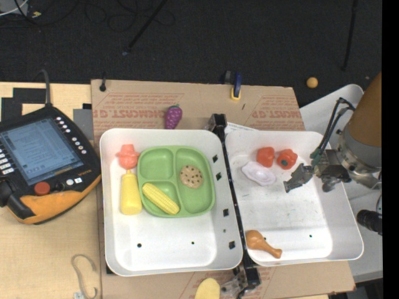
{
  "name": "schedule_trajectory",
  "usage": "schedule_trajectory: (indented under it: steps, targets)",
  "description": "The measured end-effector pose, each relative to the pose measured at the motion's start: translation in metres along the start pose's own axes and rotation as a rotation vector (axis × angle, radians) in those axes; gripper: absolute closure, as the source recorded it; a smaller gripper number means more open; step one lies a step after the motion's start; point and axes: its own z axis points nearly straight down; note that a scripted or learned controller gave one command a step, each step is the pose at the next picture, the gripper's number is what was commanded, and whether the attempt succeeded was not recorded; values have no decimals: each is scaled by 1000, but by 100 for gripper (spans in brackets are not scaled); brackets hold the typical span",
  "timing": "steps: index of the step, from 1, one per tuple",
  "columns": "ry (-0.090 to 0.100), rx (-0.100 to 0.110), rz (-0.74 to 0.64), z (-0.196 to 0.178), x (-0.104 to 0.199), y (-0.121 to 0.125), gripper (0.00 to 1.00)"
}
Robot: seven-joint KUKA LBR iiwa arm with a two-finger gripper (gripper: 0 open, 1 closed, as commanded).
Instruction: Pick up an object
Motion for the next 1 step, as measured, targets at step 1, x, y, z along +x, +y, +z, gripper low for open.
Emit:
schedule_trajectory:
  steps: [1]
  targets:
    - [-2,-11,-2,-5,0,2,0]
